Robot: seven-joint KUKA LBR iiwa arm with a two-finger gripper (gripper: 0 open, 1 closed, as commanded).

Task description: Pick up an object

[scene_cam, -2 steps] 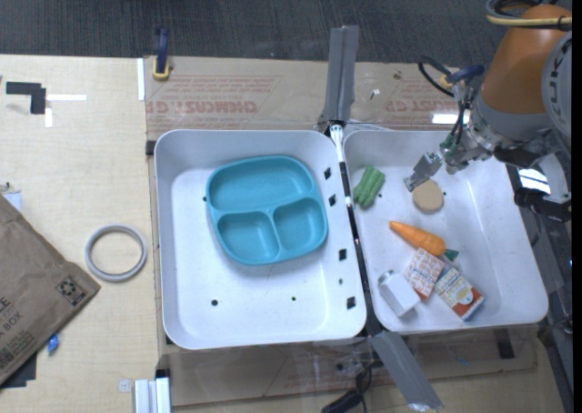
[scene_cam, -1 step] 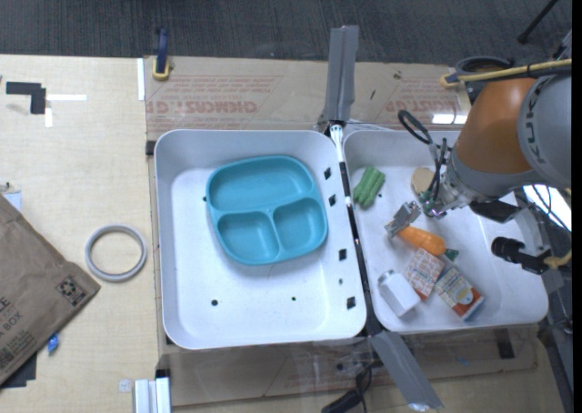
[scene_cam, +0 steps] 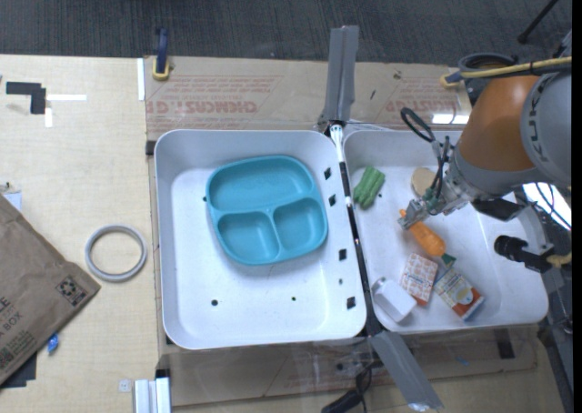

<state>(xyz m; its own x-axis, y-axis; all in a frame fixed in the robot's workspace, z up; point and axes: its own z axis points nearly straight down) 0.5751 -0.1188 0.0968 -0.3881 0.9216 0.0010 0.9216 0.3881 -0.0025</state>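
The arm comes in from the right and tips its gripper (scene_cam: pixel 416 215) down into the right bin (scene_cam: pixel 509 316), which is where all the loose things have been gathered; the left bin (scene_cam: pixel 182 311) carries just a blue divided tray (scene_cam: pixel 266 208), likely set there as a place for things to go. The gripper sits low over the bin's middle, and the orange thing (scene_cam: pixel 427 240), shaped like a carrot, lies just below and slightly right of its tip, close enough that it may be touching, though the view is too small to settle that. Nothing is seen between the fingers, so it holds nothing that can be made out, and whether it is released or clenched I cannot tell. The tilt of the wrist suggests a program aiming at that orange piece as the thing to lift. The green ribbed piece (scene_cam: pixel 369 186) lies to the gripper's left and a little above, well clear of it. A pale round thing (scene_cam: pixel 423 181) sits just above the gripper, partly hidden by the cables. Two small packets (scene_cam: pixel 420 278) (scene_cam: pixel 456 291) and a white block (scene_cam: pixel 393 300) lie further below, apart from the tip.
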